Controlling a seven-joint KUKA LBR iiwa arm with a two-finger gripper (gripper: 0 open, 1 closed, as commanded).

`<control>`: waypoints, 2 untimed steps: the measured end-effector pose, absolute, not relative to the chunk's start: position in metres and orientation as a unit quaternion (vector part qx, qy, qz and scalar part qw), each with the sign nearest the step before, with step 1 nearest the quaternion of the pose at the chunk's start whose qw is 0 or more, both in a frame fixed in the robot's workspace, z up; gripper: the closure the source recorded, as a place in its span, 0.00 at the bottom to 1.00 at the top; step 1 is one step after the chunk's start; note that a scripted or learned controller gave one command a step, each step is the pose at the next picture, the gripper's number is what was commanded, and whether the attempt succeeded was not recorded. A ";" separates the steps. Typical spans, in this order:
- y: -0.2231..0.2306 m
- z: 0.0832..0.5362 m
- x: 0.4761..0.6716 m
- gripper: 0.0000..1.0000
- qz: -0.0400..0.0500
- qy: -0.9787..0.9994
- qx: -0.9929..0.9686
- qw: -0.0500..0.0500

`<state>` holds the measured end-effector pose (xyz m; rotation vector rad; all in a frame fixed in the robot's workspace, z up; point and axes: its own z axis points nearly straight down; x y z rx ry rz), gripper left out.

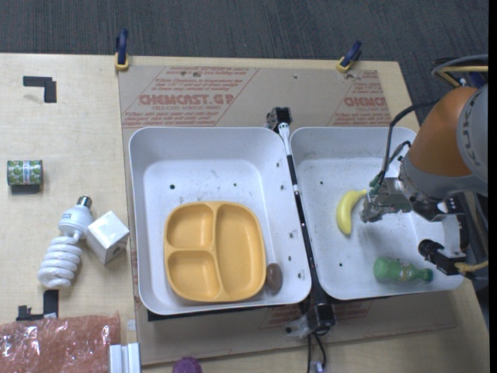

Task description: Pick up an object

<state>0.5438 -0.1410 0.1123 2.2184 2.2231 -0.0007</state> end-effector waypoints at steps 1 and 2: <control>-0.141 0.112 0.544 0.00 0.000 0.708 0.706 0.000; -0.094 0.092 0.488 0.00 0.000 0.706 0.708 0.000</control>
